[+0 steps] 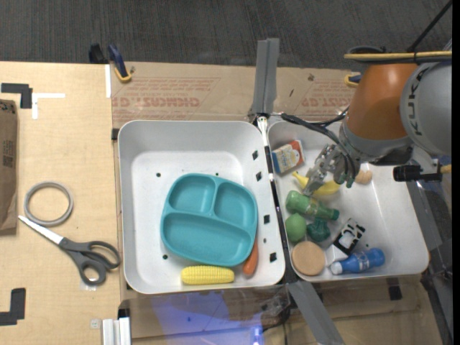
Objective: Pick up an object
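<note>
One arm reaches leftward into the right bin point(402, 261), jaws' state unclear, above a banana point(325, 188).

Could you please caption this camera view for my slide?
Grey arm's end effector hovers over the toy-filled right white bin.

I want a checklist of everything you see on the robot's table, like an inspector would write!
Surface: tan bench bearing two white bins, left bin and right bin, side by side.
Job's things: right bin holds a yellow piece, green bottle, green ball, round tan disc, blue bottle and small carton.
Clutter: left bin holds a teal divided plate, corn cob and carrot; tape roll and scissors lie on the bench.
Grippers: gripper low over the yellow piece; grasp unclear.
Cables: black cables by the arm.
Surroundings: dark carpet, cardboard.
</note>
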`<state>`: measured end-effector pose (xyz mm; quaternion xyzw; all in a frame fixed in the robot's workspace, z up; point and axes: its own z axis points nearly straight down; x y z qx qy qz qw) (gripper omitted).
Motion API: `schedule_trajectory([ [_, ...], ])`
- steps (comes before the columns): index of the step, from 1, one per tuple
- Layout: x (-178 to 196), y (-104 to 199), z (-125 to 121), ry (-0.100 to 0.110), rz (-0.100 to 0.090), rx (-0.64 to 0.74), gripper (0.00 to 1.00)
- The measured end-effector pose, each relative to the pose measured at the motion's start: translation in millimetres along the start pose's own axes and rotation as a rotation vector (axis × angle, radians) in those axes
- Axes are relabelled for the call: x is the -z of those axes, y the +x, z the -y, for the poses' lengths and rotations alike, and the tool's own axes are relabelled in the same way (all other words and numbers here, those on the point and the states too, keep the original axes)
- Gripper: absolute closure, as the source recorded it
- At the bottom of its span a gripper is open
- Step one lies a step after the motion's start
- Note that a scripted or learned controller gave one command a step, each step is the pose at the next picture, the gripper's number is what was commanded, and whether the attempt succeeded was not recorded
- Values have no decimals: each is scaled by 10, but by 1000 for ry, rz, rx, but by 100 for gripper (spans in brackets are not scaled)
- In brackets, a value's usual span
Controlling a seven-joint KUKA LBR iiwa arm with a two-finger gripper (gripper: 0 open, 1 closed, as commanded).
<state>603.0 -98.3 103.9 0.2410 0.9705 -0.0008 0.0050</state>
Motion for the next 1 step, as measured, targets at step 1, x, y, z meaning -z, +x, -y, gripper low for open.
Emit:
schedule_trajectory([
  [1,1325,230,-641,0,-7,-92,100],
])
